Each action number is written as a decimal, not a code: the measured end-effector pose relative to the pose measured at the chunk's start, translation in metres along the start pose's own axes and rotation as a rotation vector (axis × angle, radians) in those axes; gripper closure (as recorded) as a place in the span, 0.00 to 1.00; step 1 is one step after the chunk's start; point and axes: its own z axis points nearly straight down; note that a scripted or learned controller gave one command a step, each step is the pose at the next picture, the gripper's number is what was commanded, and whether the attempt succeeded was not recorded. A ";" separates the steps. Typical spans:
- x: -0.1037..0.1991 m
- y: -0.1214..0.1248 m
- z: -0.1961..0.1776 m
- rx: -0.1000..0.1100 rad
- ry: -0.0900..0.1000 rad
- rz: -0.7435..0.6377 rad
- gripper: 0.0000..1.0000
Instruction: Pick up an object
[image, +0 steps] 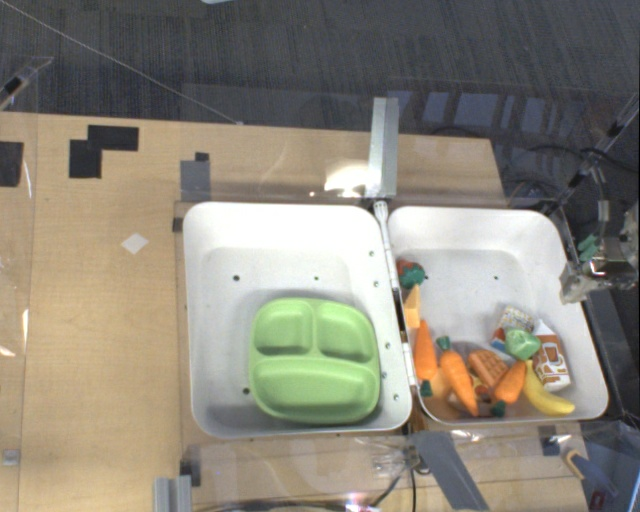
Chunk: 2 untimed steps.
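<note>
Two shallow white bins were seen side by side on the wooden bench (90, 330). The left bin (230, 250) held a green divided tray (315, 360), turned so that its three compartments faced up, lying toward the near right part of that bin. The right bin (480, 250) carried a cluster of small toy foods gathered along its left wall and near edge. Two orange carrots (457, 376) were laid near the middle of the near edge, with another orange piece (424, 350) just beside the dividing wall. A yellow banana (548, 398) was found at the near right corner, touching a small white carton (551, 362). A green item (523, 343) rested on a crinkled packet (512, 320) just beyond the carton, and a reddish-brown piece (487, 364) lay between the carrots and the carton. A small red and green item (409, 271) sat against the left wall, farther back.

The tool (590, 265) was seen at the right rim of the right bin, apart from the foods, with nothing visibly held. Its parts were perhaps partly cut off by the frame edge, so how it stood could not be told.
</note>
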 end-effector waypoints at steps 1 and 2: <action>0.072 0.033 -0.085 -0.003 -0.001 -0.004 0.00; 0.047 0.006 0.066 0.002 0.000 0.046 0.00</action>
